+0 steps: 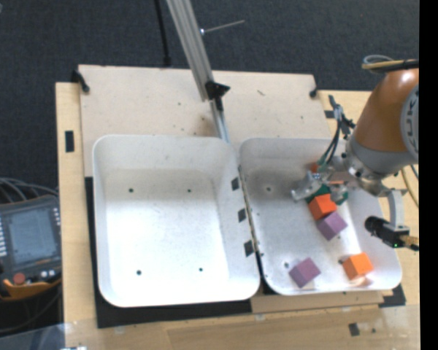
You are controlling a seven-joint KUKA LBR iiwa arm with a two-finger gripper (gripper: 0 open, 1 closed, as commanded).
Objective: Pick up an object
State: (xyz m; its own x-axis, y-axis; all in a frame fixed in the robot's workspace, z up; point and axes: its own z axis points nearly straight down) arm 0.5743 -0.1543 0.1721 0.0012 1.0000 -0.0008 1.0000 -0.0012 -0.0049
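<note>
Where tool [320, 189] hovers, right bin [277, 162] holds perhaps four blocks.

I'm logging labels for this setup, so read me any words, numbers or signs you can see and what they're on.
No text can be read in this view.
Pendant at the left edge: its screen and buttons are too blurred to read.
Blocks, bins and arm: no markings to be seen.
</note>
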